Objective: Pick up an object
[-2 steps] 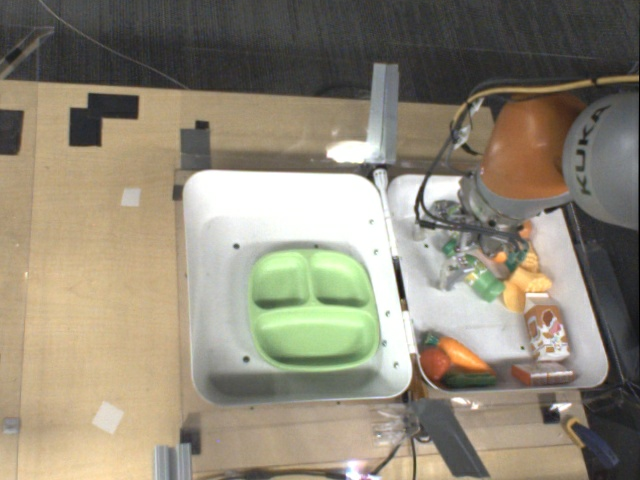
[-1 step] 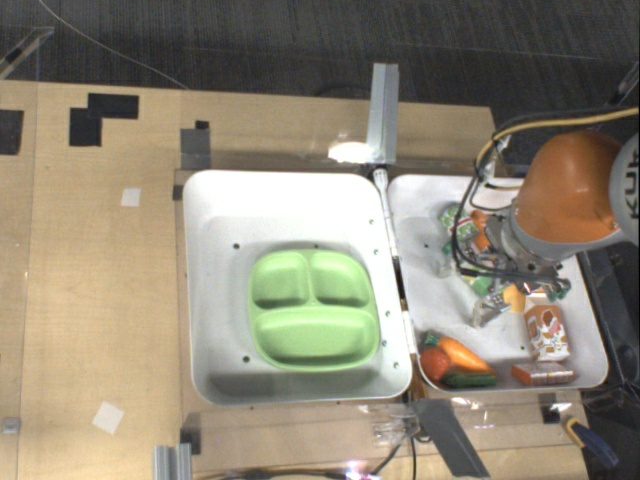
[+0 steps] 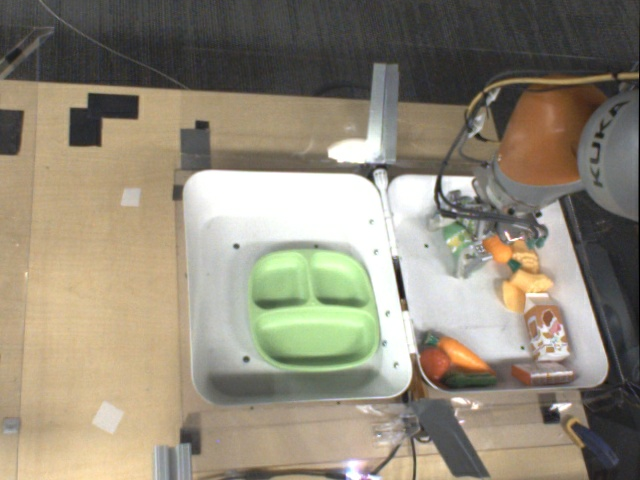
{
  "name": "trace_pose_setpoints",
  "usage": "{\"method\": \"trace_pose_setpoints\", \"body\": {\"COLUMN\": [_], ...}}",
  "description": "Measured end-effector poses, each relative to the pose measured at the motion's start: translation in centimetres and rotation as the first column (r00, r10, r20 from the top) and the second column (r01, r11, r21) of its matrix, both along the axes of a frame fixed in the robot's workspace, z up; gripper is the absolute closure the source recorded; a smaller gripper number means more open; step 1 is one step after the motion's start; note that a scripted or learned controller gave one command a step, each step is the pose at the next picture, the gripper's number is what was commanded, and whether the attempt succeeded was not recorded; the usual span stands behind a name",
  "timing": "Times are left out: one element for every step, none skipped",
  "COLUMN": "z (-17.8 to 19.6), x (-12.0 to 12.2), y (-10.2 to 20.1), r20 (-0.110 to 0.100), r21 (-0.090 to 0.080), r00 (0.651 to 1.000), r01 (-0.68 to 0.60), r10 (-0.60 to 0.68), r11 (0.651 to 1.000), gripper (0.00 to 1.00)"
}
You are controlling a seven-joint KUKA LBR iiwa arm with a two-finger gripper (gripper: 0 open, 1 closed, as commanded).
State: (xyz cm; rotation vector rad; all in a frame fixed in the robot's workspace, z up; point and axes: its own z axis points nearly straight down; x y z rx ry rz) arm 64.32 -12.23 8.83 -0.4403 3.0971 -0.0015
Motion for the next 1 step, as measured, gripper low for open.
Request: {"method": "trace_pose_setpoints", "body": {"z": [0.31], "x": [-13.33], "y": [-0.07], "r20": [0.000], "r21": [-0.003], "r00": [1.000], "r01": [0.014], "r10": [-0.014], "r11": [1.000], "gripper": [0.00]}}
